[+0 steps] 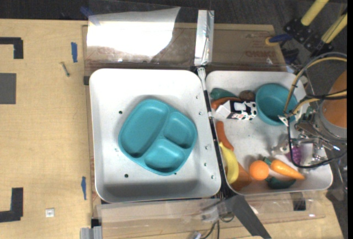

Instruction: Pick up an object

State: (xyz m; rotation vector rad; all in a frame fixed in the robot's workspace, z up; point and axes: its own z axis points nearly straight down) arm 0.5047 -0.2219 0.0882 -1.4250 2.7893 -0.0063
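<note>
The camera view looks down on two white bins side by side. The left bin (105, 122) carries a teal divided plate (158, 134) with three compartments, lying slightly turned near the bin's middle.

The right bin (259, 138) holds the loose toys. At its 12 o'clock sits a teal cup (274, 102), mouth tipped toward the camera, its inside a smooth darker teal. Just at the cup's 9 o'clock lies a small black-and-white patched toy (242, 110), with a brown rounded piece (246, 95) touching its top edge and a dark teal piece (222, 93) further toward 10 o'clock. An orange-red strip (222, 133) runs down the bin's left wall, and below it a yellow banana (230, 163) curves along the same wall. At the bin's 6 o'clock an orange ball (258, 169) rests against the blunt end of an orange carrot (287, 169), whose tip points toward 4 o'clock; a dark green shape (281, 181) lies just under the carrot.

The gripper (302, 147) stands at the bin's 3 o'clock, amid cables, just above the carrot and at the cup's 5 o'clock. How far its fingers are spread cannot be told, and nothing is visibly between them.

Faint reddish lettering shows on the cardboard (248, 50) behind the right bin, too small to read.
</note>
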